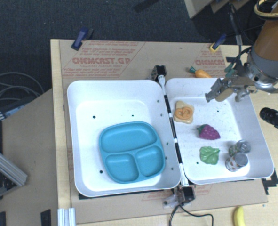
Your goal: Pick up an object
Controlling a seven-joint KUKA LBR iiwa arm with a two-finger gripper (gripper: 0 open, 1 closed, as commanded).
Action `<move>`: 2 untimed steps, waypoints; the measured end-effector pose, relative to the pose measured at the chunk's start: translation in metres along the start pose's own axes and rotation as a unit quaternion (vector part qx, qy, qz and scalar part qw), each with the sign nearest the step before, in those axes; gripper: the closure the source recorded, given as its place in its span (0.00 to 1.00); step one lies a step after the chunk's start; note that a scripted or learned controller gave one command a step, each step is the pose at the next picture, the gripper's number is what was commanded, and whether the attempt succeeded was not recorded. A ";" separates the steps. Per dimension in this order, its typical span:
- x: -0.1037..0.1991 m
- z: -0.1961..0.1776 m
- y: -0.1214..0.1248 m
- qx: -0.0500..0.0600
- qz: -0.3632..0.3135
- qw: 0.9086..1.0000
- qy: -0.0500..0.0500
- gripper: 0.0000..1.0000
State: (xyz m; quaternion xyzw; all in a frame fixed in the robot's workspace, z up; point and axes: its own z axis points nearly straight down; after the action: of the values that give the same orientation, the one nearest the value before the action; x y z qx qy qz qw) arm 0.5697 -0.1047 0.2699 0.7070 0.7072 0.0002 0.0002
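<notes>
On the bench's glossy right bin [251, 171], open jaws [223, 92] hover above a knobbly purple grape cluster [208, 132].

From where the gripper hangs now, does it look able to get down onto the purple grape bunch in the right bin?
Probably yes. The gripper hangs over the right bin, and the purple grape bunch lies apart from the pastry and green leaf, nothing covering it.

Arm [270, 46] cut off by the right and top edges, gripper [223, 91] fingers too blurred to read, yellow object [239, 216] clipped by the bottom edge, orange item [201, 72] behind the right bin [266, 149] too small to identify, cables [7, 98] running off the left edge.
</notes>
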 end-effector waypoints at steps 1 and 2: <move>-0.028 0.103 -0.044 0.002 0.001 1.000 0.000 0.00; -0.022 0.186 -0.042 0.001 0.000 1.000 0.000 0.00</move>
State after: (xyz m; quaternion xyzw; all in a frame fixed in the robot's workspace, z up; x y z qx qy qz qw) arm 0.5282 -0.1273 0.0842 0.7073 0.7069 0.0000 -0.0005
